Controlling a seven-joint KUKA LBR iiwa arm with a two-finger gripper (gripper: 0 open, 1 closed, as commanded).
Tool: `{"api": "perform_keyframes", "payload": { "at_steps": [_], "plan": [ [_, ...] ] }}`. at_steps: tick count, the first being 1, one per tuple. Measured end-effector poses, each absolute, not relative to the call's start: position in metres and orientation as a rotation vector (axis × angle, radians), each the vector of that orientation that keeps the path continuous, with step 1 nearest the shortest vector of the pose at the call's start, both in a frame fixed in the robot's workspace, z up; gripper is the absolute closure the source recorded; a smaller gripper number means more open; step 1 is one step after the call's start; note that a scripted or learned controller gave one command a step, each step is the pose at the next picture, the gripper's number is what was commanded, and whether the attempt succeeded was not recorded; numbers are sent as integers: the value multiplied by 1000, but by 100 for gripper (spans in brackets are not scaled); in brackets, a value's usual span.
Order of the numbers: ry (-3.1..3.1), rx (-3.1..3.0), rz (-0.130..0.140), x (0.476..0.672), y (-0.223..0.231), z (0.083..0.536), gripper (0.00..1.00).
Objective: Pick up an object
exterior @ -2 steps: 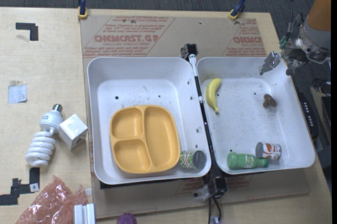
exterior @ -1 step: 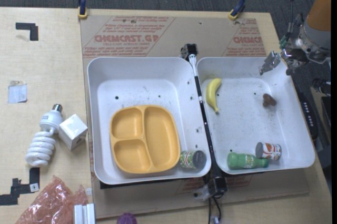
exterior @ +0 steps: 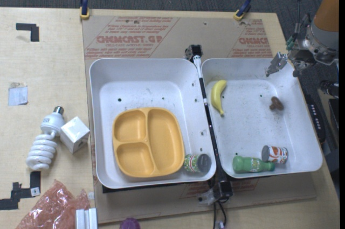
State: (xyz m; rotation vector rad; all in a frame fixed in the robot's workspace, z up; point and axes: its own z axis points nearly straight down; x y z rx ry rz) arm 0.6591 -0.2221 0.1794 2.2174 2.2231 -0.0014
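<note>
Over right bin's far corner: tool, grip state cannot tell
Done: nothing lifted
Left: descend, grasp banana, can or bottle

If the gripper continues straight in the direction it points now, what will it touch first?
The gripper hangs at the upper right corner of the right bin, pointing down and leftward. Going straight on, it would probably meet the bare bin floor near that corner first; the small brown object lies off to the side. Depth is uncertain.
</note>
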Motion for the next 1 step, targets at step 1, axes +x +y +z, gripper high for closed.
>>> {"api": "perform_keyframes", "payload": {
  "at_steps": [1],
  "plan": [
    [2223,2217,-1,659,-222,179,0]
  ]
}}
